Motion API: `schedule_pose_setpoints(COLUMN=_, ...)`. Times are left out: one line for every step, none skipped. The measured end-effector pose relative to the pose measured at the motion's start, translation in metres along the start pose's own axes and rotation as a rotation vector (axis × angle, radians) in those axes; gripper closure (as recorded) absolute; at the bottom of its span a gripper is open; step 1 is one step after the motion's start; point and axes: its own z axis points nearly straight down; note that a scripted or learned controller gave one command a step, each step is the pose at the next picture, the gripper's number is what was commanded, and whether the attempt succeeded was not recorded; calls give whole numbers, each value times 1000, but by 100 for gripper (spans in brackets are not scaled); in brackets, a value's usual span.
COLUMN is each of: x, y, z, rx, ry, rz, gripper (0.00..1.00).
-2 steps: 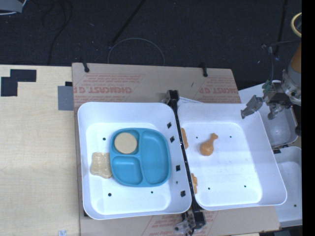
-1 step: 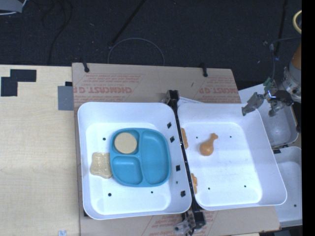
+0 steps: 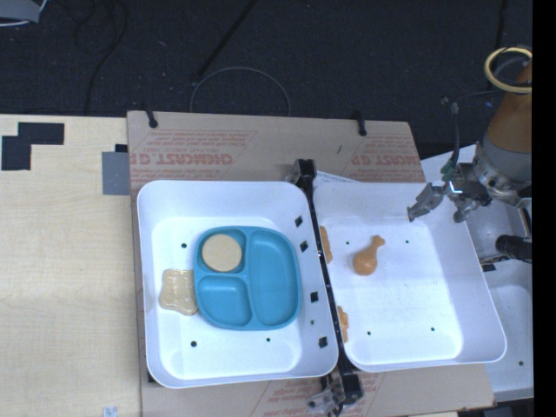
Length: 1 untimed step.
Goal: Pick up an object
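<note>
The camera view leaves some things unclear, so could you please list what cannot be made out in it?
- Gripper: small and blurred at the right bin's far corner; open or shut cannot be told.
- Two orange pieces at the divider: partly hidden by it, kind unclear.
- Arm: cut off by the right edge.
- Pale slab: tucked against the blue tray; kind unclear.

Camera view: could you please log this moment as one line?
gripper: open, above right bin's far edge | orange drumstick-shaped toy: lying in right white bin | blue divided plastic tray: left bin
</note>
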Motion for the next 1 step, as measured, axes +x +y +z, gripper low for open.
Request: schedule_pose_setpoints(x=7, y=4, z=61, rx=0, ry=0, rz=-3, gripper=0)
